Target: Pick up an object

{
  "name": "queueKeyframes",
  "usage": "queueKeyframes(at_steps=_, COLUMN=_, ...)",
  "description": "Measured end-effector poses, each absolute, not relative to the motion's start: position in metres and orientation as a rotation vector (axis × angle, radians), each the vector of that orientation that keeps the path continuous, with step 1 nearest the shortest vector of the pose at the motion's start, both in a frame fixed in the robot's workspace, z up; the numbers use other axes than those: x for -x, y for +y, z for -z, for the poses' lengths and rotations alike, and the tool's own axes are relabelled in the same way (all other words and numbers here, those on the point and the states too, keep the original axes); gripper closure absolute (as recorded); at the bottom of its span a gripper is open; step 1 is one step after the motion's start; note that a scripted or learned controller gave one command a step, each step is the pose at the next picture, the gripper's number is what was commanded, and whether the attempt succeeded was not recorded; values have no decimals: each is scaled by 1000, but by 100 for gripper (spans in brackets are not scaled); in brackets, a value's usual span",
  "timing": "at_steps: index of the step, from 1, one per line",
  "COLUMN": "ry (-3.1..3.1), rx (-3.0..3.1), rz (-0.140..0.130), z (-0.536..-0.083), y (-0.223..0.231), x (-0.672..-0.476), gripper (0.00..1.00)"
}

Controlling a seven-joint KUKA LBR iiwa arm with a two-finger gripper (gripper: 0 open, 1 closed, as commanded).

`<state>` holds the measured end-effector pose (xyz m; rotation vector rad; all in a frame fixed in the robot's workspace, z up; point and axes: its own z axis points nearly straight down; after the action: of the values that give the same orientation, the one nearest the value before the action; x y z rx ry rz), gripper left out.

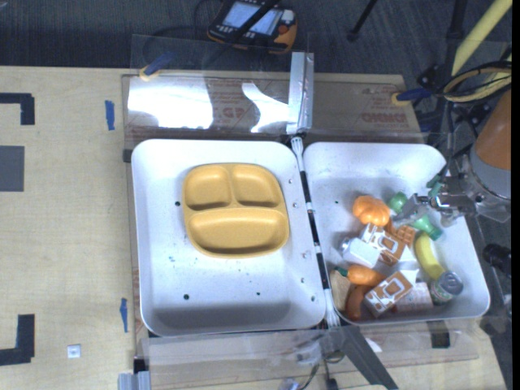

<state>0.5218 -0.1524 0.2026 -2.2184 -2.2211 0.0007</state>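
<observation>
Nearest the camera, along the front wall of the right shallow white bin [479, 303], lie a small carton printed in orange and white [392, 292], a brown sausage-shaped toy [355, 300] just left of it, and a dark round-topped can [448, 285] at the front right corner. Just behind them sit an orange carrot-like piece [362, 275], a white boxy toy [363, 250] and a second orange-patterned carton [397, 243], all crowded together and touching. A yellow plastic banana [428, 255] lies lengthwise beside that carton, toward the right wall.

Farther back, a round orange fruit toy [372, 210] rests at the edge of the pile, with a small green piece [397, 202] next to it. My end effector [432, 204] hangs over this far right part of the bin, above the banana's far end; whether it is clenched or released I cannot tell.

In the left white bin [154, 242] a yellow three-compartment plastic tray [236, 209] lies flat, toward the far half. Beyond both bins, on the wooden bench [65, 218], a clear plastic sheet [211, 104] catches glare, and a black handheld pendant with a lit screen [252, 23] lies past the bench's far edge.
</observation>
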Motion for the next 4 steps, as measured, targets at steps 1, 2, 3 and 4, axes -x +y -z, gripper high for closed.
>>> queueKeyframes(at_steps=1, ry=-2535, rx=1894, rz=22, z=-116, y=-168, x=-530, gripper=0)
queueKeyframes(at_steps=2, ry=-2647, rx=1700, rz=2, z=-176, y=-207, x=-545, gripper=0)
queueKeyframes(at_steps=3, ry=-2624, rx=1743, rz=13, z=-105, y=-217, x=-557, gripper=0)
queueKeyframes(at_steps=4, ry=-2550, rx=1873, rz=37, z=-97, y=-214, x=-535, gripper=0)
